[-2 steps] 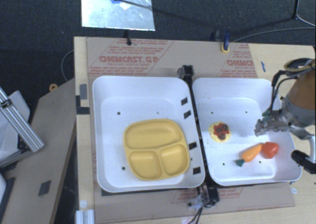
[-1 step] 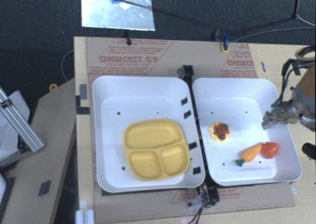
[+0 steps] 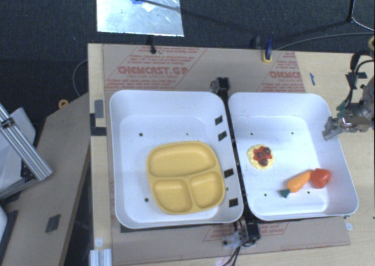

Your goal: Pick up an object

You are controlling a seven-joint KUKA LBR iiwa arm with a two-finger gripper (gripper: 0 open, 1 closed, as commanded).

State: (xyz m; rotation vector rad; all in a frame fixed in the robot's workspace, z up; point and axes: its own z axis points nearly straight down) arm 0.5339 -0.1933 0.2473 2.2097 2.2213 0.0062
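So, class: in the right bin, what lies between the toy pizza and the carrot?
Nothing. In the camera view, only bare white bin floor separates the toy pizza from the carrot; the red tomato sits on the carrot's far side, touching it.

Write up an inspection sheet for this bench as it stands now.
Surface: brown board bearing two white bins side by side.
Job's things: right bin holds a small pizza toy, a carrot and a tomato, the last two touching.
Clutter: yellow divided tray in the left bin.
Gripper: gripper at the right bin's right rim, holding nothing seen.
Cables: black cables cross the dark floor.
Surroundings: silver sheet behind the bench.
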